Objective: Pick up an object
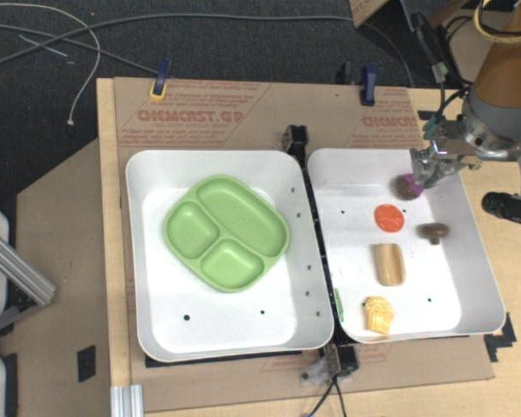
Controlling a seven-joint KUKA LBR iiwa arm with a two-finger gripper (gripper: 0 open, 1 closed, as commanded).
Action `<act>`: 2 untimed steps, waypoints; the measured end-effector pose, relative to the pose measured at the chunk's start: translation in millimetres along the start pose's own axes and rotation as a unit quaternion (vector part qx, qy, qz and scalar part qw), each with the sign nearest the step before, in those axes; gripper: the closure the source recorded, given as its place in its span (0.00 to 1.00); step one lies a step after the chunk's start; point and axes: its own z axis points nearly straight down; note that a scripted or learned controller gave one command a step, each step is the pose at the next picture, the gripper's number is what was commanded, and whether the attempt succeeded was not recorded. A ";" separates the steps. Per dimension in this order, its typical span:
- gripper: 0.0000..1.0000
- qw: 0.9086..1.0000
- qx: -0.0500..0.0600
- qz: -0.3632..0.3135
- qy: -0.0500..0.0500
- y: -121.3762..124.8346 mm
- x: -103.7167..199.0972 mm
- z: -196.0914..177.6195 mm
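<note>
Up in the right bin's [469,233] upper corner, the gripper [427,174] hovers by a purple object [409,186], fingers' spread untellable, so a misaligned grab could nudge it away

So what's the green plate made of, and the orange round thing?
The green divided plate looks like matte plastic: one even colour, with smooth moulded walls between its three sections. The orange round thing seems to be plastic or rubber toy food, going by its flat, bright colour, though it is too small to be sure.
</note>
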 end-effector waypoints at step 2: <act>0.00 1.000 -0.001 0.000 0.000 -1.8 3.7 57.3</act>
